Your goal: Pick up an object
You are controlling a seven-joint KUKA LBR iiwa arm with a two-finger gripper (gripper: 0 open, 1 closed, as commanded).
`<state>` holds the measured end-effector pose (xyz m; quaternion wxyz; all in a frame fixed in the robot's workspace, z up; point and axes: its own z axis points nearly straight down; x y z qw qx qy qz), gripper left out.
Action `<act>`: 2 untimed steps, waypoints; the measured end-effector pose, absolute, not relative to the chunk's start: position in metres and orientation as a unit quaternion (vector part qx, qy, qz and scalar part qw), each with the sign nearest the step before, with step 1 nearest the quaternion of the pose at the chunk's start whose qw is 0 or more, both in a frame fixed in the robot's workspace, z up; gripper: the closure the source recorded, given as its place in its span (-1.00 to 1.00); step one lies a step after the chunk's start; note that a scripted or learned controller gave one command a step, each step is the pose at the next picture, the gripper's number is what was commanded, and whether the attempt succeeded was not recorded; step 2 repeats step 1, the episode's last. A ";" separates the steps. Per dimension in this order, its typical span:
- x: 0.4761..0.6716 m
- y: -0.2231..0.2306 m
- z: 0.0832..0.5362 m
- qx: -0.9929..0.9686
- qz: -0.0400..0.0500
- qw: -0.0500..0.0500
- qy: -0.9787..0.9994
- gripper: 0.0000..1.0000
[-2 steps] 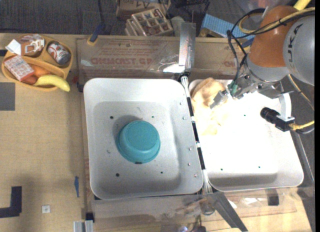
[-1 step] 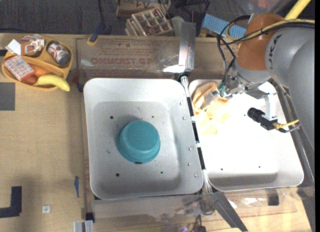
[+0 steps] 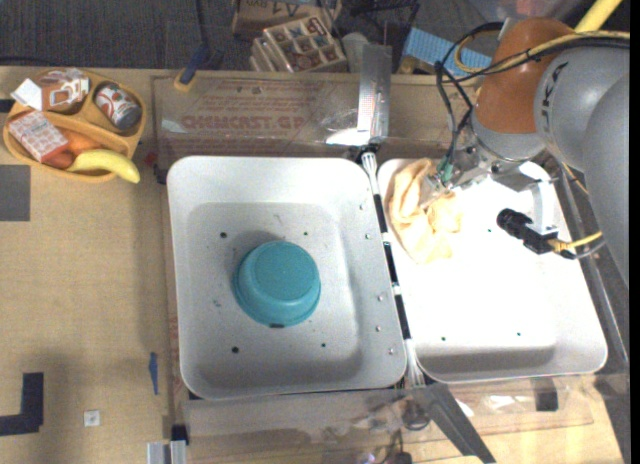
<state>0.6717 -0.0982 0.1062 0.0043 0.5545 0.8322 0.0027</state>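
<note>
A crumpled pale yellow cloth (image 3: 424,215) lies in the right bin (image 3: 510,352), against its upper left wall. My gripper (image 3: 446,178) hangs from the grey arm with the orange band and reaches down onto the cloth's upper right part. A teal bowl (image 3: 279,282) sits upside down in the middle of the left bin (image 3: 200,202), well away from the gripper.
A yellow tray (image 3: 30,157) with a banana, cans and boxes sits at the far left of the bench. A black cable connector (image 3: 525,229) hangs over the right bin near the arm. Clear plastic sheeting and boxes lie behind the bins.
</note>
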 end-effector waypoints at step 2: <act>0.668 -0.075 0.193 0.586 0.001 0.002 0.811 1.00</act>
